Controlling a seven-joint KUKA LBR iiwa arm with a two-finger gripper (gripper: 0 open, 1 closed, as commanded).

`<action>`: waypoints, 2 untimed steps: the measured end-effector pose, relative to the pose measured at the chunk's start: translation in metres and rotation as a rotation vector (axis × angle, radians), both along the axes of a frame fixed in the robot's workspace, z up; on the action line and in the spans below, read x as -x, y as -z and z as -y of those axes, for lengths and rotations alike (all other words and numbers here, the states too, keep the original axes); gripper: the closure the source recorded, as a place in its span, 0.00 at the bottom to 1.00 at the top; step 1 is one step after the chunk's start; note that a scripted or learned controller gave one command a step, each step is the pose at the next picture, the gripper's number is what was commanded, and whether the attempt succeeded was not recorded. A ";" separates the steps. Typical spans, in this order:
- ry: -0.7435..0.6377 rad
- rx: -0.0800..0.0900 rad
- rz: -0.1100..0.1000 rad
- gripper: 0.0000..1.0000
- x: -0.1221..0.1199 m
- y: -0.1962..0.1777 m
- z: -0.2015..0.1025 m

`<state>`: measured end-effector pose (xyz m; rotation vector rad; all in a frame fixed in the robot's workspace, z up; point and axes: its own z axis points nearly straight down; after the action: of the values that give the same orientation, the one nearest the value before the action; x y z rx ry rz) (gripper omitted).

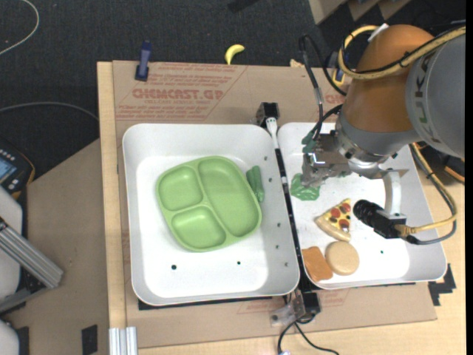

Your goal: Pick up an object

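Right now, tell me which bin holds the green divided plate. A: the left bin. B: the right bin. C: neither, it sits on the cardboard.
A: the green divided plate lies inside the left bin, while the pizza slice lies in the right bin.

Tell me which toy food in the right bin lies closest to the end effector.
The green toy, right under the end effector. The pizza slice, round biscuit and orange piece lie farther toward the bin's front.

1. A brown cardboard sheet (185,95) with red lettering covers the tabletop under both bins.
2. A blue clip (143,61) sits on its far left edge.
3. A small yellow piece (234,52) lies on the dark floor beyond.
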<state>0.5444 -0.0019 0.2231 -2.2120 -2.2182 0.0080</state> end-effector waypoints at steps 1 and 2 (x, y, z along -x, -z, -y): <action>-0.006 -0.002 0.008 1.00 0.040 -0.034 -0.071; 0.000 0.002 0.002 1.00 0.065 0.000 -0.093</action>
<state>0.4789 0.0909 0.2230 -2.2138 -2.2200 0.0079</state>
